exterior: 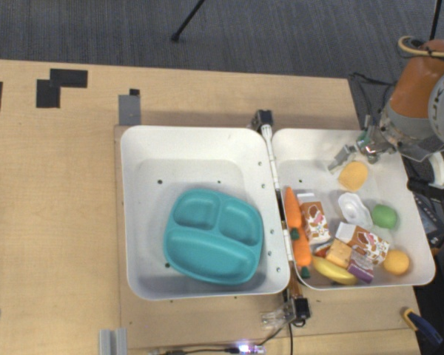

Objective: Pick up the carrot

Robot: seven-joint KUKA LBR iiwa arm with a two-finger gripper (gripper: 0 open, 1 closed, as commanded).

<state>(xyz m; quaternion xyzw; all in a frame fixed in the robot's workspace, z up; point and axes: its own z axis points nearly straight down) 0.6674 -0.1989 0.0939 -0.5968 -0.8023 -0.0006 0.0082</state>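
Note:
The carrot (289,207) is a long orange piece lying lengthwise against the left wall of the right bin (311,148), with a bit of green at about its middle. My gripper (354,154) hangs over the far right part of that bin, well away from the carrot, just above a yellow lemon (353,174). Its fingers stand open with nothing between them. The grey arm with its orange band (418,87) comes in from the right.
Beside the carrot lie a snack packet (313,220), a white cup-like piece (353,207), a green lime (384,216), a banana (333,271), an orange (397,262) and more packets (366,246). The left bin (140,198) holds a teal divided plate (211,235).

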